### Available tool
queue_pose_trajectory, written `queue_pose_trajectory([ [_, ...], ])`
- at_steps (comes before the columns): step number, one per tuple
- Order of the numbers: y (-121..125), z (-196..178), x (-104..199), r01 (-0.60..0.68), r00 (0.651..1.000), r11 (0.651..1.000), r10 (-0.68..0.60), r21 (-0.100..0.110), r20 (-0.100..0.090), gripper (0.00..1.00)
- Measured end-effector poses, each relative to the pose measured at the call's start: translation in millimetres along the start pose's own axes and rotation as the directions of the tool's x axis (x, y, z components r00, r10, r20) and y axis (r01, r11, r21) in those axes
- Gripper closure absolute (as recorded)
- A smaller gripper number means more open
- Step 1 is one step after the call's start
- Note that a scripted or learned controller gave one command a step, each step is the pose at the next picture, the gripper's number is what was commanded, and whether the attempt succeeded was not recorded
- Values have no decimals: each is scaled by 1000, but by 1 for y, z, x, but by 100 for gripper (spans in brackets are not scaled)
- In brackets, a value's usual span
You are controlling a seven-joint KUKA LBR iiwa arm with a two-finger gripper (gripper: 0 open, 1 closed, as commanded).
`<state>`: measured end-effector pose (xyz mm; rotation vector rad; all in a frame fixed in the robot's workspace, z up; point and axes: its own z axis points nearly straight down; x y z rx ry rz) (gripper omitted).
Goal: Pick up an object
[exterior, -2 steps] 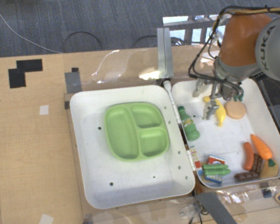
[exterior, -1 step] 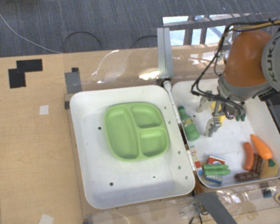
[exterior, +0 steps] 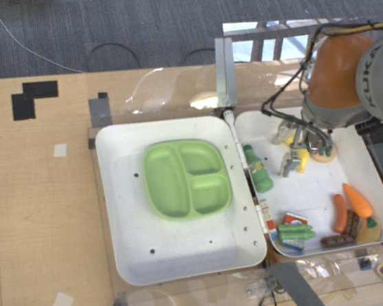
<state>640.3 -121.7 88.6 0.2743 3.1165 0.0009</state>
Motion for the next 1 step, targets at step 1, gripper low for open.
queue_pose_trajectory([
  [1,2,-16,-4,6,1000,1000,-6,-1,14,100],
])
